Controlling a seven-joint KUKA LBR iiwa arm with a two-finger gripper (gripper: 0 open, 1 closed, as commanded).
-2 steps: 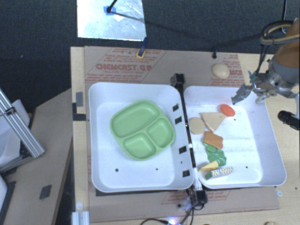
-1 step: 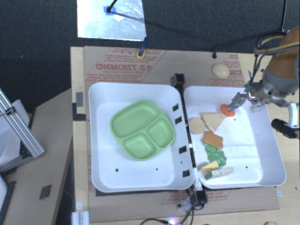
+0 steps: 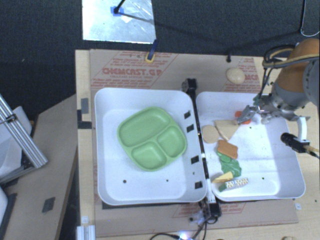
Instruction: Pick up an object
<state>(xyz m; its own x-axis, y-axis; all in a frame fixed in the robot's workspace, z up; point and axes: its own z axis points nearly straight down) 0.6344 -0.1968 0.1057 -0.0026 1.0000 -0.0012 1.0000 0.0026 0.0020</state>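
Bench (image 3: 125, 66) seen carrying two white bins side by side. Left bin (image 3: 107, 149) occupied by green divided plate (image 3: 152, 138), centred, well apart from arm. Right bin (image 3: 280, 174) used as picking area: toy food clustered along its left side — tan wedge (image 3: 226, 129), orange-brown slice (image 3: 227, 148), green piece (image 3: 230, 163), yellow piece (image 3: 223, 177). End effector (image 3: 248, 115) lowered at bin's upper edge, near wedge, likely lined up for grasp. Opening of end effector cannot be told; nothing seen held.
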